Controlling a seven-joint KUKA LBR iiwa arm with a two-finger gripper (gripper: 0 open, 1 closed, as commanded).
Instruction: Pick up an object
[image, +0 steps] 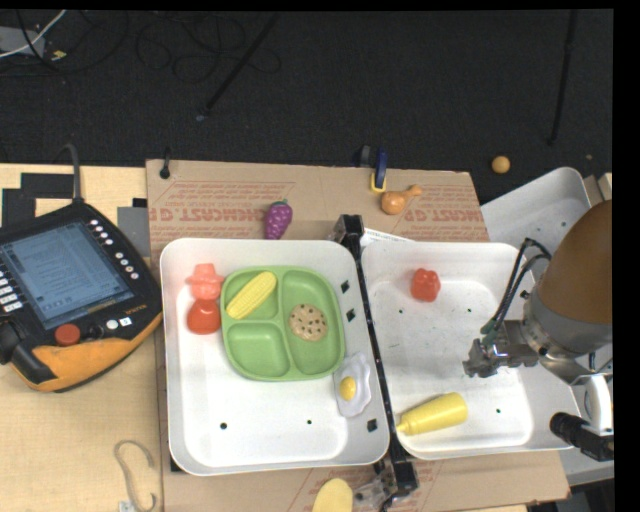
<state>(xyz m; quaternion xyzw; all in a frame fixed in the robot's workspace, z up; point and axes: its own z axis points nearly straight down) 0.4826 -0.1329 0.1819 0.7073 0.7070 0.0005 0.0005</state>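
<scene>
Camera view: cardboard-topped bench (230, 200), dark floor (300, 80) behind; tool (484, 358) over right bin (500, 435), grip state unclear

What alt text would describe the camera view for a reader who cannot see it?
The gripper hangs low in the right bin, between a red pepper and a yellow bottle. The left bin holds a green tray with corn and a cookie.

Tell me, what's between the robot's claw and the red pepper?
Nothing. In the camera view, just bare white bin floor lies between the gripper and the red pepper.
</scene>
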